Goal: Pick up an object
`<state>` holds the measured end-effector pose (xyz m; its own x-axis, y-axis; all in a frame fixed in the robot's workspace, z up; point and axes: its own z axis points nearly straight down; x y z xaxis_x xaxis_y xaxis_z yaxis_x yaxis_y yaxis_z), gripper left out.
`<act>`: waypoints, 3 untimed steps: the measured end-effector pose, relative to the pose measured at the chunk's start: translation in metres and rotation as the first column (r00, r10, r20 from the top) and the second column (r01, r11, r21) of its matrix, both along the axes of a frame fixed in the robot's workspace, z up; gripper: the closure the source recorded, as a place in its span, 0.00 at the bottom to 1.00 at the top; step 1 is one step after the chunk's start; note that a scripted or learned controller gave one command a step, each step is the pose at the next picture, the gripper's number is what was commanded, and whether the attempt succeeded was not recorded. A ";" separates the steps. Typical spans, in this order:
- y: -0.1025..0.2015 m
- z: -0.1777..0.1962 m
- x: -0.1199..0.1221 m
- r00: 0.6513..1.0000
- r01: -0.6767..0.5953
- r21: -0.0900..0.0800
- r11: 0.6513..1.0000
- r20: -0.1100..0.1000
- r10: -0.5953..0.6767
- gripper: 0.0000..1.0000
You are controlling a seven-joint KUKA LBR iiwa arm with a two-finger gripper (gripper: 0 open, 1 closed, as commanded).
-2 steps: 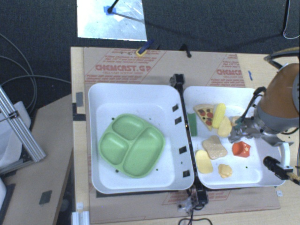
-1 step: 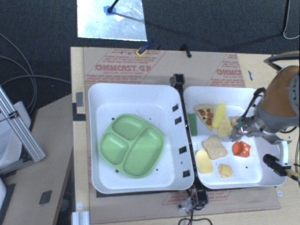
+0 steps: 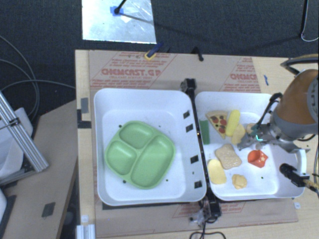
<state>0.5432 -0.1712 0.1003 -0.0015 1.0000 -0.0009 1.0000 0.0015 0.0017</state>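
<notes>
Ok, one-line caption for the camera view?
Pincer low in right white bin among toy foods; green divided plate in left bin.

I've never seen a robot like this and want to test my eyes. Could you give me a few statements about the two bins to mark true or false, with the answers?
1. The green plate lies in the left bin. True.
2. The toy foods lie on the green plate. False: they lie in the right bin, and nothing rests on the plate.
3. The pizza slice lies beside the corn. True.
4. The gripper hangs over the left bin. False: it is over the right bin, near the red piece.
5. The toast lies outside both bins. False: it is in the right bin.
</notes>
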 end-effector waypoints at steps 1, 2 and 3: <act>0.037 -0.015 0.054 1.000 -0.007 0.001 1.000 0.003 0.007 0.00; 0.034 -0.005 0.051 1.000 -0.006 0.001 1.000 -0.001 0.006 1.00; -0.003 -0.015 0.099 1.000 -0.004 -0.002 1.000 0.006 0.004 1.00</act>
